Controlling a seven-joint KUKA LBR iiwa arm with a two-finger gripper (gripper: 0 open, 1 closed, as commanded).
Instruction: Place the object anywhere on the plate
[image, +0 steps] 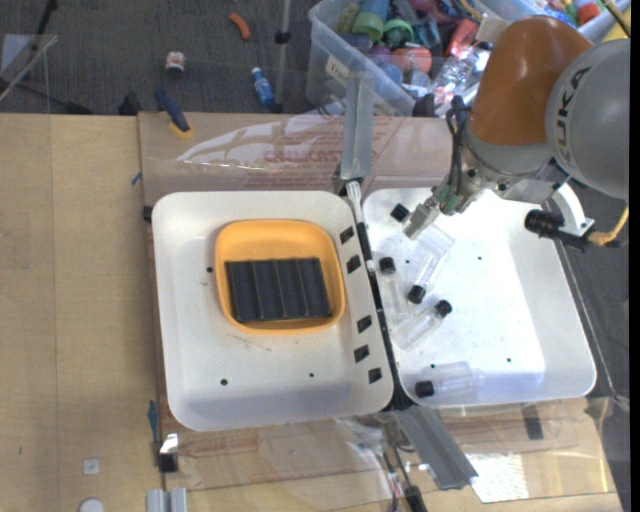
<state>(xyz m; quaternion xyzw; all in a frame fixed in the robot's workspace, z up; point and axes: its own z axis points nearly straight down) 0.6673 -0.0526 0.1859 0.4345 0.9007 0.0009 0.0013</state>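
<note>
Low in the frame, a clear black-capped vial (447, 381) lies by the right bin's (520, 340) bottom rim. At left, on the pale wooden table (70, 300), the left bin (190, 370) carries an orange plate (280, 235). A black ribbed block (279, 289), flat and rectangular with four grooved bars, rests in the plate's middle. More clear vials (425, 300) lie scattered in the right bin. Above them at upper right hangs the arm (530, 85), lettered "UKA"; whether its jaws are clenched or released cannot be told.

Setting: robotics lab | evidence: KUKA arm (560, 90), paired white bins (180, 300), toy tub (400, 50)
</note>
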